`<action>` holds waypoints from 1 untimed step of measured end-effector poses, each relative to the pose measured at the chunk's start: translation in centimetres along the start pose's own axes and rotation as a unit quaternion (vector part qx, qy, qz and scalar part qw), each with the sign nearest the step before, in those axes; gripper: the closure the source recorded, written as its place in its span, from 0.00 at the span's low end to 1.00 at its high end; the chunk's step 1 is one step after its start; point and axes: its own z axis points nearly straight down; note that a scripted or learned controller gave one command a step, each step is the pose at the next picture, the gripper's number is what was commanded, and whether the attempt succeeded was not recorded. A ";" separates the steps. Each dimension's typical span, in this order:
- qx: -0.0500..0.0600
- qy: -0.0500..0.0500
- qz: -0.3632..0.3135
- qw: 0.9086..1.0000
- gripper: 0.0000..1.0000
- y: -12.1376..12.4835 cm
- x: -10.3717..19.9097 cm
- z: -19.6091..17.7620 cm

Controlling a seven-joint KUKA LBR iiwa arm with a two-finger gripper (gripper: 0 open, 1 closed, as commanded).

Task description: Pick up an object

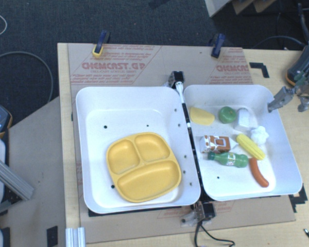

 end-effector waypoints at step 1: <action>-0.002 -0.001 -0.001 1.000 1.00 0.1 0.0 -1.1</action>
